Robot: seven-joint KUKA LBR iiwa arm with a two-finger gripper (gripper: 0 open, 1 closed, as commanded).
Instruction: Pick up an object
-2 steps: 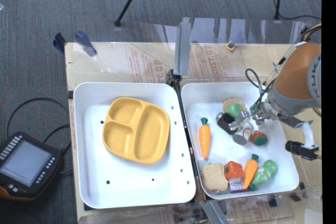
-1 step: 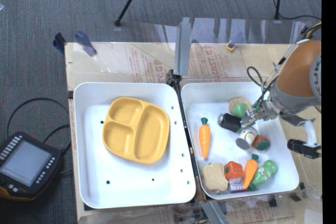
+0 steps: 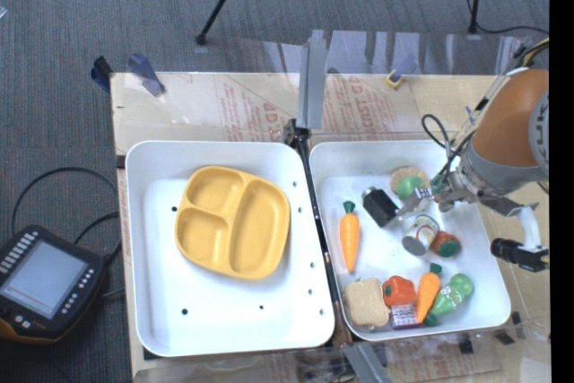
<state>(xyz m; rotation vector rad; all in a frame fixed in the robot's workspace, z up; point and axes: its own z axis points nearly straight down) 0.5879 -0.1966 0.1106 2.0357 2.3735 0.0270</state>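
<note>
My gripper [image 3: 429,204] hangs low over the middle of the right bin [image 3: 327,161], reaching in from the right below the orange band. Just under it lie a small silver can [image 3: 420,233] and a red and green toy [image 3: 445,243]. A green toy [image 3: 410,187] on a tan round piece sits to its upper left. To its left lies a black block [image 3: 379,206]. An orange carrot [image 3: 349,236] lies further left. Along the bin's front are a bread slice [image 3: 365,302], a red pepper [image 3: 399,290], a second carrot [image 3: 428,292] and a green vegetable [image 3: 453,293].
The left bin [image 3: 152,300] holds a yellow divided plate [image 3: 235,221]. A grey upright post [image 3: 310,90] stands behind the seam between the bins. A teach pendant [image 3: 40,278] lies on the floor at the left. A black fitting [image 3: 518,254] juts in near the right bin's right rim.
</note>
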